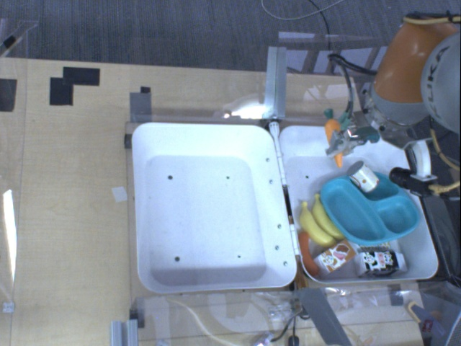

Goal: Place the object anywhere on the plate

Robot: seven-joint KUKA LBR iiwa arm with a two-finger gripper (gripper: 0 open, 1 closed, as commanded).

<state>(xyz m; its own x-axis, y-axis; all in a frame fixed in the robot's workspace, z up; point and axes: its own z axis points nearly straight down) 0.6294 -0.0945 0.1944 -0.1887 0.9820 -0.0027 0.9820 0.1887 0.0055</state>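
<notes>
We see the gripper hanging over the back of the right bin, at about twelve o'clock from the blue plate, with an orange carrot pinched between its fingers and lifted off the bin floor. The carrot sits at the gripper's ten o'clock side, its length running roughly up and down in the view, and only a short part of it appears to lie between the jaws, which are closed on it. We judge the main risk to be the hold: a tapered, smooth carrot caught near one end could swing or slip free as the arm carries it toward the plate at five o'clock. A small white can already rests on the plate's near rim, right on the path, so a low pass might knock it or drop the carrot against it. The plate is also divided and tilted over the bananas at its eight o'clock edge, so a release near that edge could let the carrot roll off among the cartons below.
</notes>
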